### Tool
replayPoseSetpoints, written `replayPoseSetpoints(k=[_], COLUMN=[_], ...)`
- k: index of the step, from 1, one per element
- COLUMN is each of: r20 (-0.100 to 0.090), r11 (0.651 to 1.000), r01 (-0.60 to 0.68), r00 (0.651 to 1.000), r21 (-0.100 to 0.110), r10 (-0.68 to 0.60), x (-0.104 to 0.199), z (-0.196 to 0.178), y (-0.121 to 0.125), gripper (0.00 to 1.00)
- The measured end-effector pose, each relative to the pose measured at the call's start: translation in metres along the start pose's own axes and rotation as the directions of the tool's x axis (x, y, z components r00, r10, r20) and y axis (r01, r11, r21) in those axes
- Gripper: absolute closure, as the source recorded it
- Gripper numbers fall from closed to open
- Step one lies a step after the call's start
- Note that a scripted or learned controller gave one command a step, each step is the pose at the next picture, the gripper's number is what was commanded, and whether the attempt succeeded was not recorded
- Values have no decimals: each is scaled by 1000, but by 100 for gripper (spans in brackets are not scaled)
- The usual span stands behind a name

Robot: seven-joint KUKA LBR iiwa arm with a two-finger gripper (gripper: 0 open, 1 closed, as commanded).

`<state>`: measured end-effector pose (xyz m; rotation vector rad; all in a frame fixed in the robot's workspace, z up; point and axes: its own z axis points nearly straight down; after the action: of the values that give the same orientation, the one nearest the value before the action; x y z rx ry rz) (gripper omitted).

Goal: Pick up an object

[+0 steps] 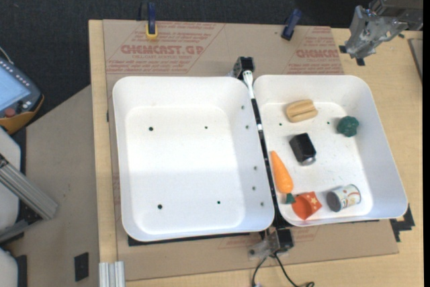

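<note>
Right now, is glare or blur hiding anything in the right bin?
Camera view: even light, soft shadows, no glare on the right bin; carrot, black block and can read sharp; the hand at the upper right looks slightly blurred.

Two shallow white plastic bins sit side by side: the left bin (134, 144) and the right bin (383, 144). The right one holds six things, one of each kind: a tan bread roll (300, 110), a dark green lump (348, 126), a black block (303, 148), an orange carrot (281, 173), a red carton (307, 205) and a small printed can (344, 198).
</note>
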<state>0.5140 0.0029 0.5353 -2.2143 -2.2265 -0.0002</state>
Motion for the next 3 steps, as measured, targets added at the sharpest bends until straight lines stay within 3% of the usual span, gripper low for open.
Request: replayPoseSetpoints(k=[1, 2, 3], r20=[2, -2, -2], r11=[1000, 1000, 1000], r01=[-2, 0, -1], r00=[1000, 1000, 1000], r21=[16, -10, -10], r10=[2, 0, 1], x=[39, 84, 119], z=[175, 65, 2], y=[-4, -35, -34], gripper=[100, 100, 100])
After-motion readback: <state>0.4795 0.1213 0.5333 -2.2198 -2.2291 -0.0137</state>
